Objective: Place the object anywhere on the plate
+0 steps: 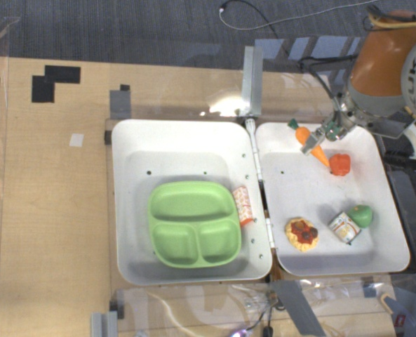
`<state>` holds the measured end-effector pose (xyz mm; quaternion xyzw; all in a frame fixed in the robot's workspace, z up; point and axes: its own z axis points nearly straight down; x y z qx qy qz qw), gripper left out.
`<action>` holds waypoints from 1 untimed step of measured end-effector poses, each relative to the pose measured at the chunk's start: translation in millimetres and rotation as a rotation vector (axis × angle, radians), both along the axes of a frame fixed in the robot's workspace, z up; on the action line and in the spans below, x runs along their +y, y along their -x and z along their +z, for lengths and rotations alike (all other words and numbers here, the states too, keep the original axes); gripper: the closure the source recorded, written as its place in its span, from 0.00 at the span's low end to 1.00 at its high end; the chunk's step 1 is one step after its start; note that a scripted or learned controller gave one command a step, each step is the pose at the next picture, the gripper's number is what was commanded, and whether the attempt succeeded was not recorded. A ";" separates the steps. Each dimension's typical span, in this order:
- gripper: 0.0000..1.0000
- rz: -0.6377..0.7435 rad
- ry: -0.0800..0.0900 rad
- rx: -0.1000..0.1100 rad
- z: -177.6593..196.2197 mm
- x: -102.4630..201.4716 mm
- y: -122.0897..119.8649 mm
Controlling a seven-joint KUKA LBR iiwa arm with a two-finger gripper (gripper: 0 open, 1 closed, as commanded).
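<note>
Carrot (313,146): the toy carrot is taken as the likely object of the task; it lies tilted in the upper part of the right bin (376,258), with its green top toward the upper left.
Gripper (328,133): it is seen right at the carrot, at the end of the arm (383,62).
Fingers: whether they are spread or pressed together cannot be told; a firm pinch on the carrot is not shown.
Plate (193,223): the green plate with three compartments rests in the left bin (130,188), well apart from the carrot.
Step in hand: the grasp of the carrot is judged to be under way, and the carrying is not yet begun.
How to do it well: the carrot should be taken across its thick middle, not at the thin tip, so that it is not squeezed out sideways. It should be lifted straight up and clear of the divider between the bins before it is carried to the left.
Risk: the red object (340,164) lies just beside the carrot and could be pushed during the closing.
Other things: a small packet (243,204) lies just beside the right edge of the plate; a can (344,227), a green object (363,215) and a round toy food (302,233) are in the lower part of the right bin.
Writing: the can and the packet carry printed labels, but no word can be read. Part of some lettering is seen on the arm, too cut off to be read.
</note>
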<state>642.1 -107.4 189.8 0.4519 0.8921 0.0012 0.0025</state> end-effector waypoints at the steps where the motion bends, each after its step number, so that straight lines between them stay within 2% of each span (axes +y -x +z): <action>1: 1.00 -0.050 -0.001 0.002 -6.3 74.4 1.6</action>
